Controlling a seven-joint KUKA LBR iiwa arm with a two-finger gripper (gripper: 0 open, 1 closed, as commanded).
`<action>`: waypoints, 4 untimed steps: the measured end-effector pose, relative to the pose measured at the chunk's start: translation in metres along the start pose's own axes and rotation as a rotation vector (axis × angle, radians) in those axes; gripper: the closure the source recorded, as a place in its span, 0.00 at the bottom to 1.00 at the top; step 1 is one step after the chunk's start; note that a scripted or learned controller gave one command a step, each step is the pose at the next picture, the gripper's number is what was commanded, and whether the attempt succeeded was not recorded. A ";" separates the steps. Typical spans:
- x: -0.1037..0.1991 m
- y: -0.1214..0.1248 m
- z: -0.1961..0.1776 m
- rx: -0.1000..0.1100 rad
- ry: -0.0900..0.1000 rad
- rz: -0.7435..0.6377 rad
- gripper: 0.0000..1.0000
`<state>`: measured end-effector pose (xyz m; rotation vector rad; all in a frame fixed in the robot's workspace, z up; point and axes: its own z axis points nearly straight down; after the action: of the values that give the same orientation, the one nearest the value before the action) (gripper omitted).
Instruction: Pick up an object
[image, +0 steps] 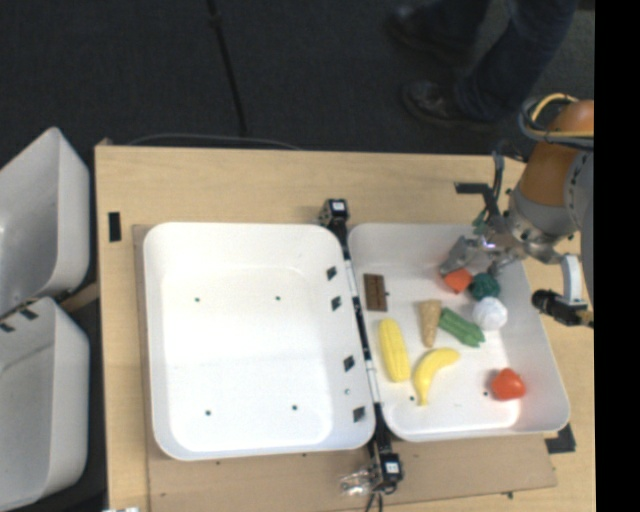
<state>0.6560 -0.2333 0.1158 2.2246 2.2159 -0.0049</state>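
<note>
In the right bin (535, 405), the tool (468, 262), grip state unclear, touches a small orange piece (456, 281).

Toy foods lie scattered in the right bin (535, 400): corn (393, 349), banana (433, 371), tomato (507, 384).

Your count: two bins and eight small items.
You have two white bins, left bin (240, 335) and right bin (530, 400). You see one corn cob (393, 349), one banana (433, 371), one red piece (507, 384), one orange piece (457, 281), one green vegetable (462, 327), one cone (430, 321), one brown block (375, 292), one teal-and-white piece (488, 301).
</note>
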 end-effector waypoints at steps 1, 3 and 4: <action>0.005 0.032 0.014 0.019 0.010 -0.004 0.00; 0.049 0.019 0.016 -0.003 0.003 -0.009 0.00; 0.001 0.004 0.004 -0.001 0.000 -0.001 0.00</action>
<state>0.6597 -0.2328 0.1116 2.2228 2.2159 -0.0039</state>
